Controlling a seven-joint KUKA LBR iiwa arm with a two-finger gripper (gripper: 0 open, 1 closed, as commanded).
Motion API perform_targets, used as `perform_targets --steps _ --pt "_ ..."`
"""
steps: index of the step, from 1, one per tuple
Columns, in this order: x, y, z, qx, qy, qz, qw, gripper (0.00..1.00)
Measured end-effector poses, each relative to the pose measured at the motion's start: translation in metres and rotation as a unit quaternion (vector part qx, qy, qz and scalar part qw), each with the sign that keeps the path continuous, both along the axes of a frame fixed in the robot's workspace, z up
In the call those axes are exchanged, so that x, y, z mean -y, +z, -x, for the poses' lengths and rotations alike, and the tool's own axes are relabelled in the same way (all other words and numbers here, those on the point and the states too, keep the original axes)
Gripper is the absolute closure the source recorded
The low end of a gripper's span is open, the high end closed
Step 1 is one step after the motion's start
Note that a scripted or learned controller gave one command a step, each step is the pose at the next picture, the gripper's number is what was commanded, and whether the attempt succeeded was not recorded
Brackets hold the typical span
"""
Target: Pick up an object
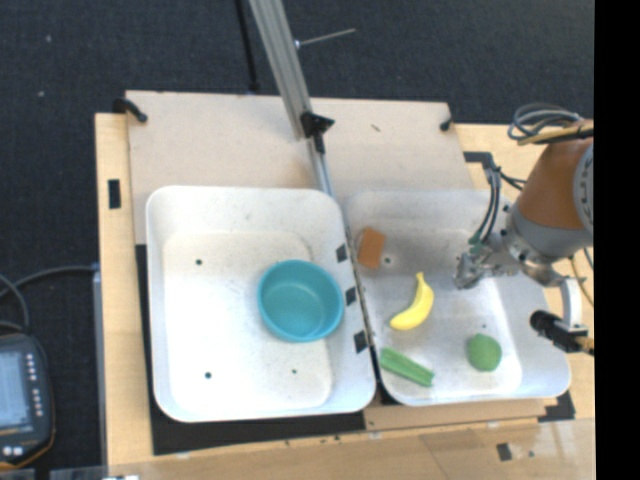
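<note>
Nothing grabbed yet: gripper (470, 271) hangs near the right bin's (535, 383) right edge, banana (413, 305) nearby; can't tell its state.

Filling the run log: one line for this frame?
pincer above right bin | banana nearest | nothing held | blue bowl left bin

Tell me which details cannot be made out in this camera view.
- Hand: small and blurred over the right bin; whether it is open or shut cannot be told.
- Arm: cut off by the right edge of the view.
- Orange-brown block: too blurred to identify.
- Green round object: too small to name the fruit.
- Screen device: cut off by the left edge.
</note>
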State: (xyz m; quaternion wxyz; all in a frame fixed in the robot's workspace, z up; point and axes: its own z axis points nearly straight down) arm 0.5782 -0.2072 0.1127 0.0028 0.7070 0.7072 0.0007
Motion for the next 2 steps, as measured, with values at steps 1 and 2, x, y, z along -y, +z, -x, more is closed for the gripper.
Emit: perform_targets --steps 1,2 --pt "-0.002 0.044 -0.003 0.000 0.002 -0.0007 1.0000 1.00" --pt "0.003 0.109 -0.004 0.002 0.002 0.0003 1.0000 1.00"
